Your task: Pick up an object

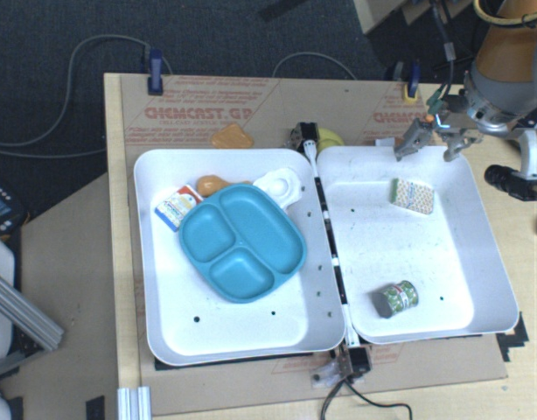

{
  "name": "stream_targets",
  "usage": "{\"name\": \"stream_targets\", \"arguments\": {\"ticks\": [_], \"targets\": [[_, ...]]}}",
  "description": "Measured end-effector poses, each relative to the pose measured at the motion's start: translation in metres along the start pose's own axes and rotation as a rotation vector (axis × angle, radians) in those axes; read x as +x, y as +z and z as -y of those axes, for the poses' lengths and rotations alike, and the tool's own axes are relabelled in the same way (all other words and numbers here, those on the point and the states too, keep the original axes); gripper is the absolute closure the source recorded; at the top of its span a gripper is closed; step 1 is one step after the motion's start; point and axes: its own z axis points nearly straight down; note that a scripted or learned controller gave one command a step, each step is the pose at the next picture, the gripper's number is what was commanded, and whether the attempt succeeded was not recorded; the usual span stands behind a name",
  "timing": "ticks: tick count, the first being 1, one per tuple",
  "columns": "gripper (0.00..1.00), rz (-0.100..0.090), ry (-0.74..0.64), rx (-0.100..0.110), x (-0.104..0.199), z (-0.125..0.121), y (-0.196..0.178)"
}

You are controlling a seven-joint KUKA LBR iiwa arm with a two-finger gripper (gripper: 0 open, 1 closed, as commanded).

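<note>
The jaws (434,143) hang spread and holding nothing over the far rim of the right bin (487,234); the likeliest pick, I judge, is the small patterned block (414,195) lying just below them on the bin floor, so they should drop straight down and straddle it squarely. Nearer the camera, well apart from the jaws, a small green can (397,298) lies on its side. Off to their left, the left bin (155,269) holds a blue divided tray (241,241), out of the way.
</note>
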Motion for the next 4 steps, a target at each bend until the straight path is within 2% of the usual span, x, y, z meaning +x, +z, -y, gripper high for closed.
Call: {"name": "stream_targets", "arguments": {"ticks": [1, 2, 3, 4], "targets": [[0.00, -0.001, 0.005, 0.008, -0.059, 0.008, 0.102], [0.00, 0.009, -0.003, -0.008, -0.013, 0.002, 0.126], [0.00, 0.009, -0.001, -0.013, 0.010, -0.017, 0.125], [1.00, 0.012, -0.003, -0.021, 0.009, -0.019, 0.111]]}}
